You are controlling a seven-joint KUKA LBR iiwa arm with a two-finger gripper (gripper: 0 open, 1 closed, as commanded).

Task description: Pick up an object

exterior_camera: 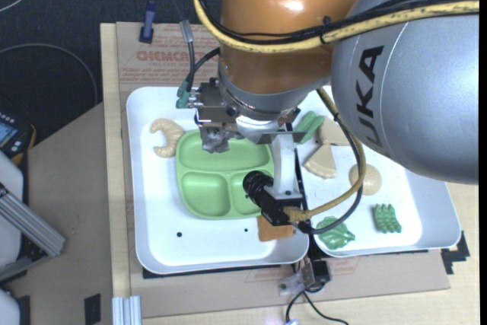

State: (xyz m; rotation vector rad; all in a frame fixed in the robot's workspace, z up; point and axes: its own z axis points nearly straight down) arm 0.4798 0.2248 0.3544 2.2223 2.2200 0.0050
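My gripper (217,137) hangs under the big orange-banded wrist, low over the far edge of a green divided tray (204,190) in the left bin (156,240). The wrist hides most of the gripper. Nothing can be seen held in it. A beige croissant-shaped piece (166,135) lies just left of the tray, close to the gripper. A small brown block (274,229) sits at the tray's near right corner.
The right bin (426,236) holds a beige wedge (323,161), a beige round piece (368,180), a green leafy piece (335,232), a knobbly green piece (386,218) and a green strip (309,123). The arm covers both bins' far halves.
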